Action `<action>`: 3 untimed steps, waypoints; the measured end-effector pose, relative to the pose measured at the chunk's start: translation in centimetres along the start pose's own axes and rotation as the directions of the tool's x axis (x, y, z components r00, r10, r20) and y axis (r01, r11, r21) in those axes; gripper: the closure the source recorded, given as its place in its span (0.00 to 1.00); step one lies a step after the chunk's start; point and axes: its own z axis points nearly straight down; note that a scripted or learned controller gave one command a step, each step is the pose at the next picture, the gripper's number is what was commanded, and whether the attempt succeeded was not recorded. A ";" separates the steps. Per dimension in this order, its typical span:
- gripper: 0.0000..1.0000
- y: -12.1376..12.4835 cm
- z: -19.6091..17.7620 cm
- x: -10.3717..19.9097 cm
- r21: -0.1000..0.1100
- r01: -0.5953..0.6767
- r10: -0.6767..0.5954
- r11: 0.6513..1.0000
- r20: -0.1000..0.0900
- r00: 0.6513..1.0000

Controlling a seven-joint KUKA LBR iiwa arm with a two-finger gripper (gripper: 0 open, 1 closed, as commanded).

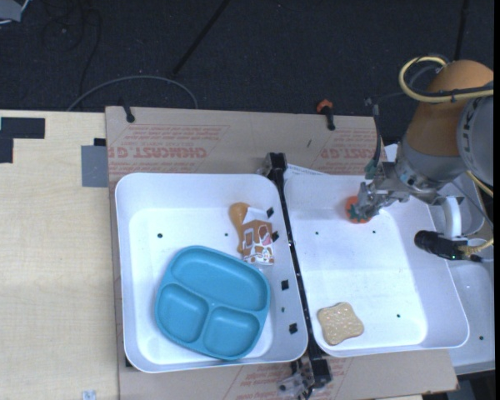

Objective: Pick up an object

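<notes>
Gripper reaches down from the right into the right bin, fingers closed around a small orange-red object.

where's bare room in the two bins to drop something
Right bin: the wide middle floor between the gripper with the orange item and the cracker. Left bin: the strip left of and above the blue tray. Crowded: the snack packet by the divider.
</notes>
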 end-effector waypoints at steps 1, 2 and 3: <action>1.00 0.1 -5.3 -0.1 0.000 0.004 -0.004 1.000 0.000 1.000; 1.00 0.1 -10.5 -0.2 -0.001 0.005 -0.005 1.000 0.000 1.000; 1.00 -0.7 -8.8 4.4 0.007 0.007 -0.007 1.000 -0.002 1.000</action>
